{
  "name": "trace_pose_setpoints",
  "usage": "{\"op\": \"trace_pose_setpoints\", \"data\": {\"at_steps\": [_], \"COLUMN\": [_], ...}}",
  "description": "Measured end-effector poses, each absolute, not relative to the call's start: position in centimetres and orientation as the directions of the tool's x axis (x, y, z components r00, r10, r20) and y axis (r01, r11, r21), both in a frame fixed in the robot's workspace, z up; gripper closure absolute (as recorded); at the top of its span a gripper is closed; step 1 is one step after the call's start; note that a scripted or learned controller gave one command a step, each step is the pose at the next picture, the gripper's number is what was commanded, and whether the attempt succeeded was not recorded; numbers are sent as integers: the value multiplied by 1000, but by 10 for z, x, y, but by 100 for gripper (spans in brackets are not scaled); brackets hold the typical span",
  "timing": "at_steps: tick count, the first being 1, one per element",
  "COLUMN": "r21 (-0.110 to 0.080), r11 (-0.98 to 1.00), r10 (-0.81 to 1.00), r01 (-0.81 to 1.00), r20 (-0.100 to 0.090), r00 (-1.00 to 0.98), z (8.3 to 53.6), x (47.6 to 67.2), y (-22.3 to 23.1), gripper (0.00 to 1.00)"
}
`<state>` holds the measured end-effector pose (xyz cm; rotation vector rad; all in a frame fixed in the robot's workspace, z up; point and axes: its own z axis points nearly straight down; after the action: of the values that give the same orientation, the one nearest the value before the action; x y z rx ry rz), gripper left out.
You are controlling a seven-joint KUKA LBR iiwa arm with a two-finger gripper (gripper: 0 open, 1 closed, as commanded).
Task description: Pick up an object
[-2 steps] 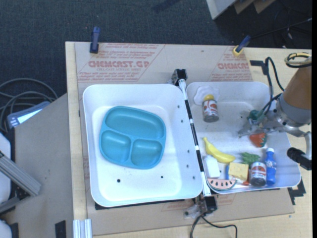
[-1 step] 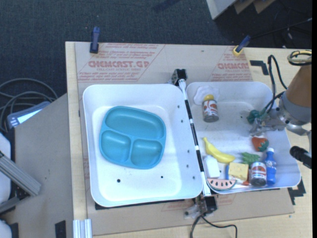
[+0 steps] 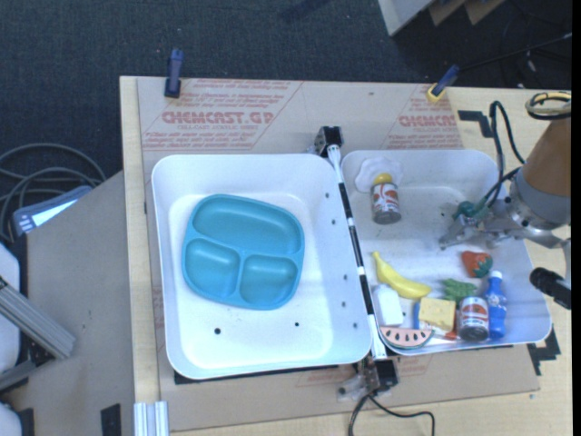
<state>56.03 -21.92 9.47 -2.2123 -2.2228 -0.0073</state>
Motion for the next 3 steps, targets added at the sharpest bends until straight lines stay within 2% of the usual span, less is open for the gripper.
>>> {"op": "trace_pose_setpoints", "data": {"at_steps": [1, 2, 3], "r21": [-2, 1, -4], "r11": [3, 6, 3], "r10": [1000, 1000, 1000], "r01": [1000, 1000, 1000], "r20": [9, 9, 9], "r00": [-3, -6, -3], "z": [85, 85, 84], "x": [518, 588, 531], "y": [-219, -218, -220], "gripper": [0, 0, 0]}}
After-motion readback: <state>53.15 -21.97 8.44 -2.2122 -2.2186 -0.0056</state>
